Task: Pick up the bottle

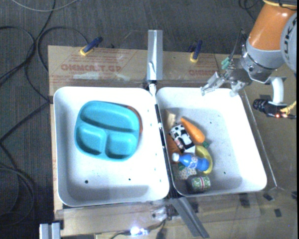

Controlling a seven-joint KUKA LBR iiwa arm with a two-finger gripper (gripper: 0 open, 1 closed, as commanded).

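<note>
Overhead, tool [220,82] above right bin's [249,133] far rim, bottle [191,161] inside.

the bottle [191,161], blue with a white cap, lies on its side in my right-hand bin [234,128], near the wall that faces the other bin. its cap points left. it sits in a small pile, touching a yellow toy [205,153] and a black-and-white toy [180,134].

Fixed above the worktop [109,66], looking down at a slant, far enough to take in both white bins [65,183] and surrounding floor [20,44].
</note>
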